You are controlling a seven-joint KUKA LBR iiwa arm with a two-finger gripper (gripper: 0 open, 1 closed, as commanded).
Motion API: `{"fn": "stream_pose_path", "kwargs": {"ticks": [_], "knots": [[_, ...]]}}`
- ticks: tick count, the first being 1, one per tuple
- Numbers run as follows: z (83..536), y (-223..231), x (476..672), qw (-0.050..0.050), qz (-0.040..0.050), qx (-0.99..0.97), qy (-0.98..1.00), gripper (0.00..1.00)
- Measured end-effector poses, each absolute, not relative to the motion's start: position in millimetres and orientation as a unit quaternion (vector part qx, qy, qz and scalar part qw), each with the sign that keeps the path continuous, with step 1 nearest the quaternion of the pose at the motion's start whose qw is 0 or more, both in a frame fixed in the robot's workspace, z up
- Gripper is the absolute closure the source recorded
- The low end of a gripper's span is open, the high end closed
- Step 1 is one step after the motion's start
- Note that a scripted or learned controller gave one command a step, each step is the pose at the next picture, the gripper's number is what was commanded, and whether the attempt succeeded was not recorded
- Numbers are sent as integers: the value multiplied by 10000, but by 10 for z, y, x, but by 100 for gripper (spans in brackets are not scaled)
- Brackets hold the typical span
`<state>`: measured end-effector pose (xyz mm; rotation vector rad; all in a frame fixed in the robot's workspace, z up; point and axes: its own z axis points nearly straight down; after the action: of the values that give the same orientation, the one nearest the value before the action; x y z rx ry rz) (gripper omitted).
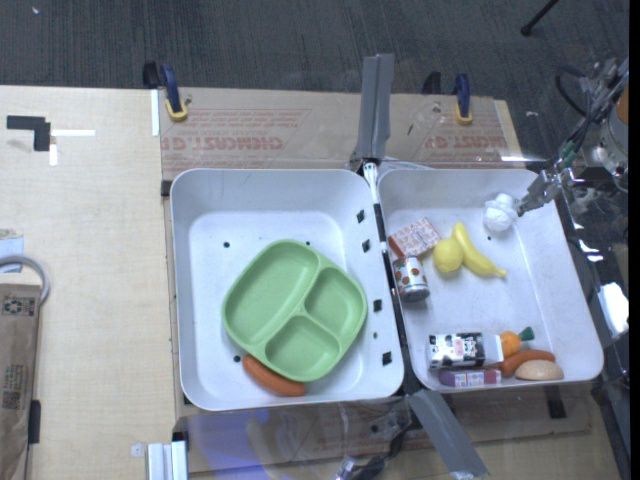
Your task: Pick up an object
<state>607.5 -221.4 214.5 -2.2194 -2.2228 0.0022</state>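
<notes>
Reaching in from the right edge of the table (pixel 90 268), with the end effector (pixel 530 200) low over the right bin (pixel 470 172), up by its far right corner. Can't tell whether apart or together, way too small and blurry there. Not visibly clamped on anything though.

Nearest pick by a mile: the white lump (pixel 499 211), just beside the tip, off toward the table's left edge and a touch nearer the front. Maybe touching, maybe not, hard to call. Roundish, no real long axis, so probably no fussing over wrist angle. Likely just a short nudge leftward and down.

Next closest, the banana (pixel 468 252), further toward the front-left and lying slanted.
</notes>
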Motion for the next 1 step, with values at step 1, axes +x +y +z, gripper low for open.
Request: {"fn": "stream_pose_path", "kwargs": {"ticks": [1], "knots": [[918,-1598,6143,1,3,-6334,-7739,0]]}}
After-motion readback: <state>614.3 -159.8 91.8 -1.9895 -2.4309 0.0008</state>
